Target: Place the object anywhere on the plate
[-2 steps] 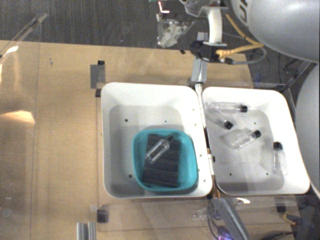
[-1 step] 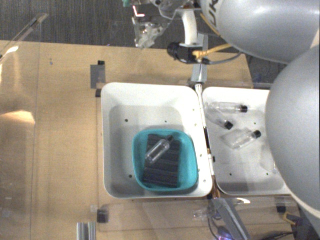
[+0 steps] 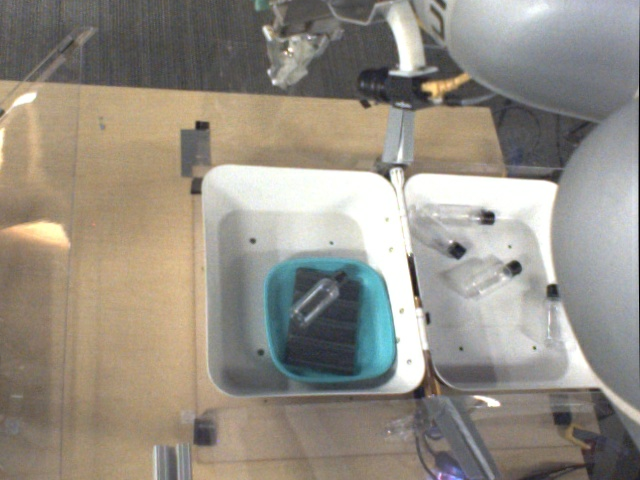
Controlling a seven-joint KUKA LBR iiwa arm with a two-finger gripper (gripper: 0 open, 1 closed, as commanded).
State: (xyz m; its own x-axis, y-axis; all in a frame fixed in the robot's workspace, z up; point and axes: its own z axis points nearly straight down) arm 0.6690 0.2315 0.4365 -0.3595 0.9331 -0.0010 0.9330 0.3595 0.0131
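A clear plastic bottle with a dark cap (image 3: 318,300) lies at a slant on the teal plate (image 3: 378,313), resting on the plate's black ribbed insert (image 3: 325,343). The plate sits in the front part of the left white bin (image 3: 232,268). My gripper (image 3: 287,60) hangs high near the view's top edge, over the floor beyond the left bin's far wall, well away from the plate and the bottle. No object shows at its tip.
The right bin (image 3: 520,363) holds several clear bottles with dark caps, such as one at the back (image 3: 455,215) and one in the middle (image 3: 485,275). The grey arm fills the upper right corner. A wooden bench top (image 3: 100,268) spreads to the left.
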